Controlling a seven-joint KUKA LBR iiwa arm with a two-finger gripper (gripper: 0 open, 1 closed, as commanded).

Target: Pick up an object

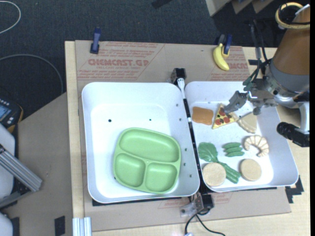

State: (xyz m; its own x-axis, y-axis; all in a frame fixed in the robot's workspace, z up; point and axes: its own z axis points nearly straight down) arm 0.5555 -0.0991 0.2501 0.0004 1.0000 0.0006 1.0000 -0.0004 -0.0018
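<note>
The grey arm with its orange band is reaching in from the right, its end effector point(243, 101) hanging over the upper part of the right shallow white bin point(285, 173), fingers spread apart with nothing between them, just above a triangular toy pizza slice point(223, 118). Beside the slice are lying a brown toast-like piece point(202, 115), a pale croissant point(257, 144), green leafy pieces point(208, 152) and round tan crackers point(250, 168). The left white bin point(96, 132) is carrying a green divided plastic tray point(147, 160). A yellow banana point(220, 58) is resting on the tabletop point(147, 58)
</note>
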